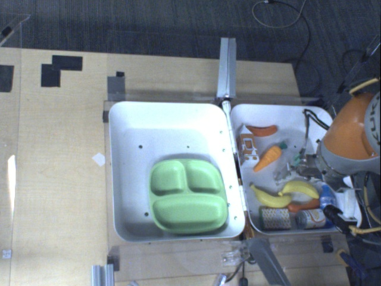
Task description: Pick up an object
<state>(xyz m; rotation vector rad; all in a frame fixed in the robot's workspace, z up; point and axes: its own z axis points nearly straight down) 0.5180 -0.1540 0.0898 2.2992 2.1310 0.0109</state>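
Here, from left to right:
Left bin [128, 159]: it holds a green divided plate [189, 195], which lies in the lower middle part of the bin.
Divider: a grey metal post [226, 70] stands at 12 o'clock, between the two bins.
Right bin [262, 115]: it holds several toy foods and the end of the arm.
Small carton [247, 148]: white and orange, it is at the left wall of the right bin.
Sausage [262, 130]: orange-red, it lies at 12 o'clock from the carrot.
Carrot [268, 157]: orange with a green tip, tilted, just beside the carton.
Bananas: one banana [268, 197] lies at 7 o'clock from the gripper; a second banana [300, 189] lies directly under the gripper, at 6 o'clock, very near to it.
Grater [275, 218]: a grey object at the lower wall of the bin, below the first banana.
Can [309, 219]: it lies at the lower wall, right of the grater.
Gripper [293, 168]: it is low in the right bin, between the carrot and the second banana; I cannot tell its state, and nothing is visibly held.
Arm [351, 136]: grey with an orange band, it comes in from 3 o'clock.
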